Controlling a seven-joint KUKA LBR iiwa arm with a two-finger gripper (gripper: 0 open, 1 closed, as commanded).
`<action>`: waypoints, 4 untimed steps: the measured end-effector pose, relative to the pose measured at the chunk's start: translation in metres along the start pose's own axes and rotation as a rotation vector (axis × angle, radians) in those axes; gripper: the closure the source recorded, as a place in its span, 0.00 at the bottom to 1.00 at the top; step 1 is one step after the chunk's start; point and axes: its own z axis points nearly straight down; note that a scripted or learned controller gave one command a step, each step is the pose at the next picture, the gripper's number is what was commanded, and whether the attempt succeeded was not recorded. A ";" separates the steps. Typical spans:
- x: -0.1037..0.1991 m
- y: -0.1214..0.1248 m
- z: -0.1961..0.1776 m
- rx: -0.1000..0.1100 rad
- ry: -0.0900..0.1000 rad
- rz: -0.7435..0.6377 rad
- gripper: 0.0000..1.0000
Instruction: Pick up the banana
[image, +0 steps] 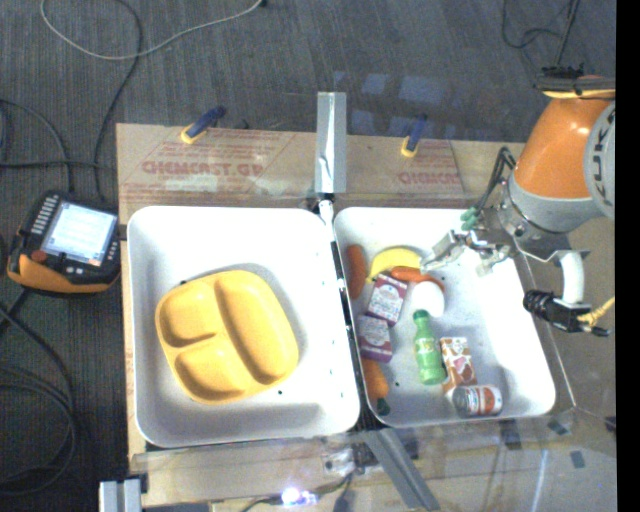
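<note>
Reaches in from the right, grey with the orange band bulging at the far right corner of the view. Wrist angled down and leftward, carrying the gripper low on the far side, right of centre. Fingers splayed apart, pointing left, nothing between them.

One fixed camera looks down at a slant on both white bins, arm entering from right.
</note>
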 end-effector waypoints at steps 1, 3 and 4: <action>0.042 0.056 0.043 0.000 -0.002 -0.007 0.00; 0.027 0.068 0.111 -0.011 -0.008 -0.044 1.00; 0.066 0.089 0.010 -0.002 -0.003 0.020 1.00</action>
